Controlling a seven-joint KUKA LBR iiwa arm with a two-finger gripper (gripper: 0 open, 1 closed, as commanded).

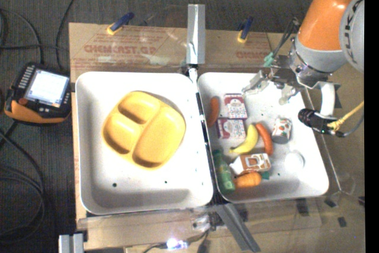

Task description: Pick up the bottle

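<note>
Against right bin's left wall: bottle (222, 170), carrot (247, 180) touching. Gripper (273, 83) w/ fingers spread, nothing held. Risk: wall blocks finger, carrot snagged.

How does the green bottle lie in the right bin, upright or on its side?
On its side. The green plastic bottle lies flat along the left wall of the right white bin, beside the orange carrot.

The left bin (89, 181) contains a yellow divided plate (144, 129). A banana (249, 141) and carrots (247, 180) lie in the right bin (308, 183).
</note>
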